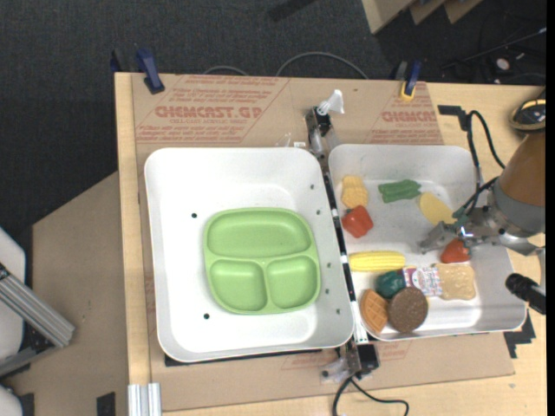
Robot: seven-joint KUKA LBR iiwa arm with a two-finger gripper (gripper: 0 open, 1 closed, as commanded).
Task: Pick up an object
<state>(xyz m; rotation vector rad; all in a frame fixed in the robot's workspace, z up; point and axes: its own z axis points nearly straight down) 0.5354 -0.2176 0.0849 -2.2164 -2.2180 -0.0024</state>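
The counter (217,102) carries two shallow white bins side by side. The left bin (173,232), in the middle of the frame, holds a green divided plate (260,258) lying flat at its centre. The right bin (408,156), toward the right of the frame, holds the loose toy food, so any pick has to happen there.

The arm comes in from the right edge of the frame, and its pincer (451,232) hangs low over the right-hand part of that bin. How far the pincer is spread cannot be made out: the wrist hides it from above.

Touching or just below the pincer in the frame lies a small red piece (454,252), probably the target, since it is the nearest thing. Just to the upper left of the pincer sits a yellow piece (434,206), with a green piece (399,191) beyond it. A corn cob (375,261) lies to the lower left, near the bin's left wall, and a beige cracker (457,282) sits just below the red piece. Nothing appears lifted, so the grasp looks not yet made.
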